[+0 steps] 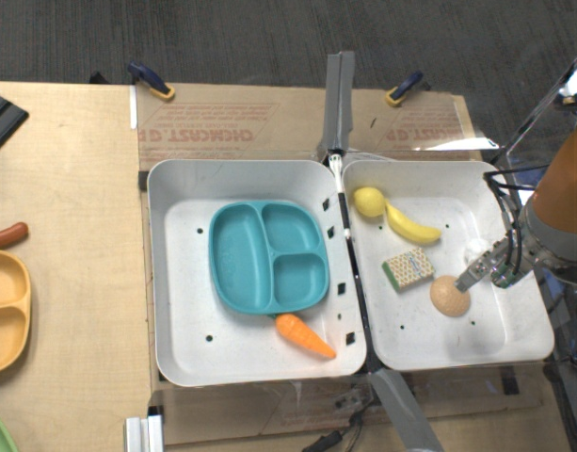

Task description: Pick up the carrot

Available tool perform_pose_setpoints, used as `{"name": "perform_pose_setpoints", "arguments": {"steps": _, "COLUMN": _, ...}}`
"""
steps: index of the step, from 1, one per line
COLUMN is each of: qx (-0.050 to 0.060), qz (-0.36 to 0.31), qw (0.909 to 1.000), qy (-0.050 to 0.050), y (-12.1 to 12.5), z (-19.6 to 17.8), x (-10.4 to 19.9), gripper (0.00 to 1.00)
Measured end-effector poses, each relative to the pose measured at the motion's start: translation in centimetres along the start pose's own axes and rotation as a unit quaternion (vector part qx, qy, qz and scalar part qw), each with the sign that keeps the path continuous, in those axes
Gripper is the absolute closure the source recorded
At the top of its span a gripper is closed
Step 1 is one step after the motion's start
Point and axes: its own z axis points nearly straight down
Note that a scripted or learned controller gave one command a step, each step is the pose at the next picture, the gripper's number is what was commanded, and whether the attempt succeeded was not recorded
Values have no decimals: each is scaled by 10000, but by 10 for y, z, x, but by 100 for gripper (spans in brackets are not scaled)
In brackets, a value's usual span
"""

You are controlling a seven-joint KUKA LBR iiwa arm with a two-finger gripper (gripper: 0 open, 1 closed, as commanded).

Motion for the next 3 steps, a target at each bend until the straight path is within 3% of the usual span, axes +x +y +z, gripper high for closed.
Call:
{"name": "perform_pose_setpoints", "arguments": {"steps": 1, "qx": -4, "qz": 522, "qw": 9986, "qy": -14, "y": -38, "z": -26, "x": -56, "gripper": 100}}
{"name": "perform_pose_setpoints", "arguments": {"steps": 2, "qx": -3, "qz": -685, "qw": 9977, "qy": 0, "y": -34, "z": 47, "x": -50, "gripper": 100}}
{"name": "perform_pose_setpoints", "arguments": {"steps": 3, "qx": -7, "qz": -594, "qw": 9982, "qy": -16, "y": -23, "z": -54, "x": -81, "gripper": 100}}
